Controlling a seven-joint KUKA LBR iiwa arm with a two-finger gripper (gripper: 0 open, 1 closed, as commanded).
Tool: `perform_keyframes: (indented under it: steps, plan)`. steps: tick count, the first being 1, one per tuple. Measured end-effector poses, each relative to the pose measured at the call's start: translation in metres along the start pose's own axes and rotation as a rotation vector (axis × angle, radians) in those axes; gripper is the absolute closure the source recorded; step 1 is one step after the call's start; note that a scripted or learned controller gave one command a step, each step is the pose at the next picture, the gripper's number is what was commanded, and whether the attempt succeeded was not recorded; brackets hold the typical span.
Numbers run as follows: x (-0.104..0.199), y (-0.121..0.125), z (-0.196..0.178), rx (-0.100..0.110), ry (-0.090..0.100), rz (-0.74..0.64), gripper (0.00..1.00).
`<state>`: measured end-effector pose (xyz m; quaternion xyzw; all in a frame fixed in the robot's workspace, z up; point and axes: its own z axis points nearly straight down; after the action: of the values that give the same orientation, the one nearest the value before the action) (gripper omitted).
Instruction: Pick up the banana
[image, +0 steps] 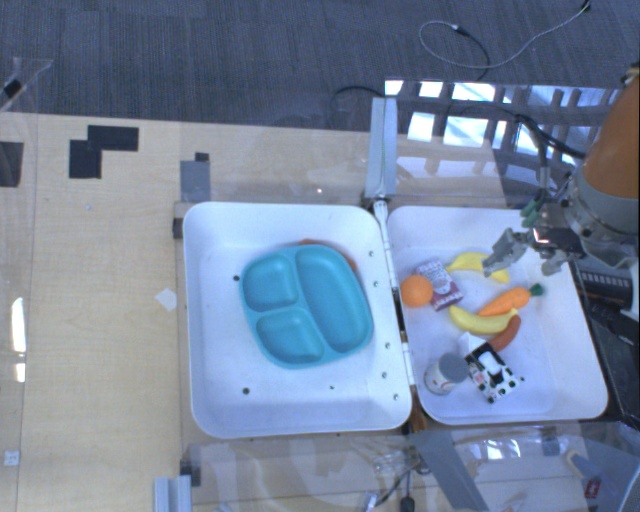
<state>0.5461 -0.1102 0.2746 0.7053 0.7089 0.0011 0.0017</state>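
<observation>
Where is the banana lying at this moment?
In the camera view, the banana lies in the right bin, just below the carrot and right of the orange.

A grey robot arm (612, 190) with an orange band above its wrist reaches in from the right edge. Its gripper (525, 252) points left and downward, its 2 fingers (498, 255) spread apart, nothing between them.

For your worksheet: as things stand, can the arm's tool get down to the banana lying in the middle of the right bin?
Probably yes. The tool hangs above the right bin, and the banana lies uncovered, though the carrot crowds it.
</observation>
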Motion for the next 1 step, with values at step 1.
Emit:
perform_keyframes:
  steps: [1]
  plan:
    - [-0.0110,0.0574,0.1213,0.002,0.001,0.041,0.00]
